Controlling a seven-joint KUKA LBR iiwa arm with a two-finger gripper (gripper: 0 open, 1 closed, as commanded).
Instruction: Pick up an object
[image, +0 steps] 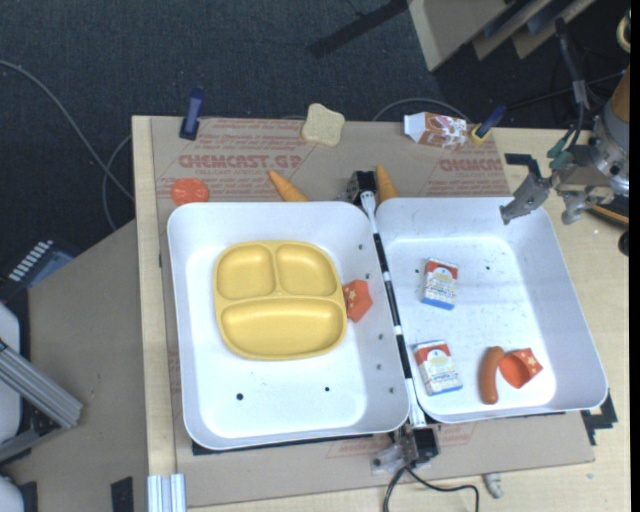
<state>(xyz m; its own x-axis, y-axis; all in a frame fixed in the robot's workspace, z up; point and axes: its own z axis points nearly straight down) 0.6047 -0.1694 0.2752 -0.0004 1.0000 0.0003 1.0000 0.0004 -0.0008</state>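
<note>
The bench (150, 300) lay under me with its brown board, and on it the two white bins side by side. The left bin (200, 380) carried the biggest item, a yellow divided plate (278, 298), with a small orange piece (357, 298) touching its right edge, close to the wall between the bins. The right bin (560, 300) held the smaller things: a little carton (439, 283) near the middle, a second carton (438, 367) nearer the front, and in the front right corner a brown sausage (489, 375) standing just beside an orange-red wedge (520, 367). Beyond the bins, on the board, sat loose bits, among them a slice of bread (323, 124) and a crumpled wrapper (436, 129).

My gripper (535, 195) hung at the far right corner of the right bin, over its rim and well apart from everything inside. It carried nothing, and whether it was open or closed I could not tell from this angle.

As I judged it, I was at the very start: positioned above the bin, no object chosen or approached. The next move called for swinging inward over the right bin, settling above one piece, probably the upper carton since it lay nearest and stood clear of its neighbours, then descending straight and closing across its narrow sides. The sausage and wedge looked harder, being crowded together against the corner wall.
</note>
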